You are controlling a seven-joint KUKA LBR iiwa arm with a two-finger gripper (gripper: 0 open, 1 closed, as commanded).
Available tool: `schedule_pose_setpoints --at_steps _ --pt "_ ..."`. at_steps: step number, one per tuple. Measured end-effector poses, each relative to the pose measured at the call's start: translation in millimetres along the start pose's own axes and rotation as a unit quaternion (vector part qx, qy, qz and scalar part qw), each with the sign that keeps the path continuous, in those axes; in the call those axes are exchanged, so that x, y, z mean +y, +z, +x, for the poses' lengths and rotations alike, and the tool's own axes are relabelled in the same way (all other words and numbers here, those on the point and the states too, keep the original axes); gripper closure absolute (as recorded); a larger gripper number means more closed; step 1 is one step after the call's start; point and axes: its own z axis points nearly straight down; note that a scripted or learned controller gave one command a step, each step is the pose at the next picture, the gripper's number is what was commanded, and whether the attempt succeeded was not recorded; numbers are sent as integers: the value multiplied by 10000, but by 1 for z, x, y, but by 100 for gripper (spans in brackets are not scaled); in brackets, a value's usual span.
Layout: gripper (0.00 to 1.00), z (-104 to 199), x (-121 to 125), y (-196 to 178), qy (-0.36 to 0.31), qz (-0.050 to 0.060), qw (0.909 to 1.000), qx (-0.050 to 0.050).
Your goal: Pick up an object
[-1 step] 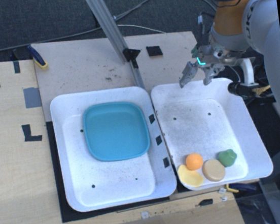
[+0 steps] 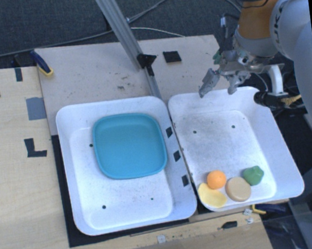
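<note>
My gripper (image 2: 218, 87) hangs over the far rim of the right bin (image 2: 271, 134), fingers spread open with nothing between them. At that bin's near edge lies a cluster of small objects: an orange ball (image 2: 215, 179), a tan round piece (image 2: 238, 189), a green piece (image 2: 253, 175) and a yellow flat piece (image 2: 211, 197). The gripper is well away from them, up at the opposite end of the bin.
The left bin (image 2: 77, 177) holds a blue square plate (image 2: 129, 145). A slanted metal pole (image 2: 127, 36) rises behind the bins. Cables and the arm's body (image 2: 280, 25) crowd the right side.
</note>
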Motion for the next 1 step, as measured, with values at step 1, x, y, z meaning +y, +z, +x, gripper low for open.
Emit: schedule_pose_setpoints --at_steps 1 --pt "0 -2 0 63 1 28 10000 4"
